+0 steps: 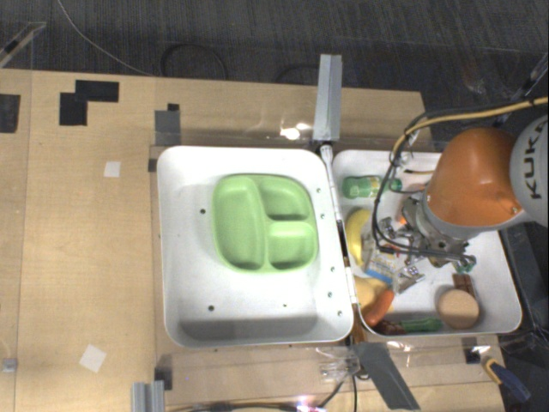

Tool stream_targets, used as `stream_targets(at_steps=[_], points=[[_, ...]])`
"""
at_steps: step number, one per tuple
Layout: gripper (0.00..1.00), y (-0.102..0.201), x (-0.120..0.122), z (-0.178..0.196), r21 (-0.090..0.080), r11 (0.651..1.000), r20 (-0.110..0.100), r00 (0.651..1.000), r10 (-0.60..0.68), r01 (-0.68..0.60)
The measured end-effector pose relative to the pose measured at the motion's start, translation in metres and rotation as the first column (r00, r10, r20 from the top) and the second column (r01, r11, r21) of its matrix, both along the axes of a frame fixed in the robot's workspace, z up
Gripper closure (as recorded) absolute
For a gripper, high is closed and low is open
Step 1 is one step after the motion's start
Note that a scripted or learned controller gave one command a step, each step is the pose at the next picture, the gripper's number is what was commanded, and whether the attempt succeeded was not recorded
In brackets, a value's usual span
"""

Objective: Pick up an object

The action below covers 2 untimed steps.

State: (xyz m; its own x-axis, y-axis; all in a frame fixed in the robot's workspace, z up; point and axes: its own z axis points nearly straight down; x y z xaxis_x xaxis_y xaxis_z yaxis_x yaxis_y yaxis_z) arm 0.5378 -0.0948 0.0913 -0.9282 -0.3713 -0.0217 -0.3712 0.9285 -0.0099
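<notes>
over right bin (pixel 511 303) | pincer (pixel 410 260) above clutter | yellow fruit (pixel 357 228) just left

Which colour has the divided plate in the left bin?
Light green plate, seen in the camera view.

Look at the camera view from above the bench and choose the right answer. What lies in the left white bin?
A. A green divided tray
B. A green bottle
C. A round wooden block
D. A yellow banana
A: the green divided tray sits alone in the left bin, while the small items lie in the right bin under the arm.
</notes>
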Motion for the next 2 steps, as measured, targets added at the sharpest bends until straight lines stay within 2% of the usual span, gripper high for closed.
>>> stream_targets(at_steps=[1, 2], points=[[0.0, -0.01, -0.024, 0.0, 0.001, 0.999, 0.001, 0.999, -0.033, 0.033], [0.0, 0.006, 0.054, -0.001, 0.004, 0.981, -0.008, 0.981, -0.194, 0.194]])
